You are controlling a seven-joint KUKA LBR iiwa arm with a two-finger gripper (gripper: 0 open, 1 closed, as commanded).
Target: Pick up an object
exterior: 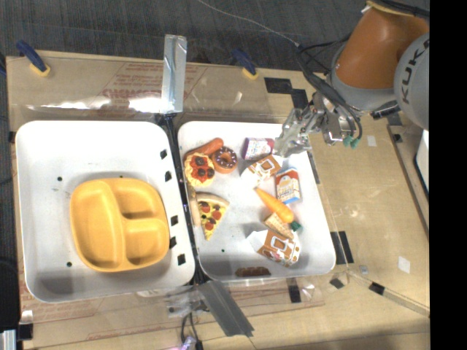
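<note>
The right bin (241, 257) holds several toy foods: a small round pizza (199, 168), a pizza slice (210, 214), a sausage (207, 148), a chocolate donut (225, 158), a purple packet (257, 148), a waffle-like piece (264, 168), a small carton (288, 187), an orange carrot (275, 205) and a brown-and-white box (279, 247). My gripper (292, 138) hangs over the bin's far right corner, just right of the purple packet. Nothing shows between its fingers.
The left bin (44, 144) carries a yellow divided tray (119, 223). A metal bracket (175, 71) stands behind the seam between the bins. Cables trail from the arm's wrist (336, 126) over the bench at right.
</note>
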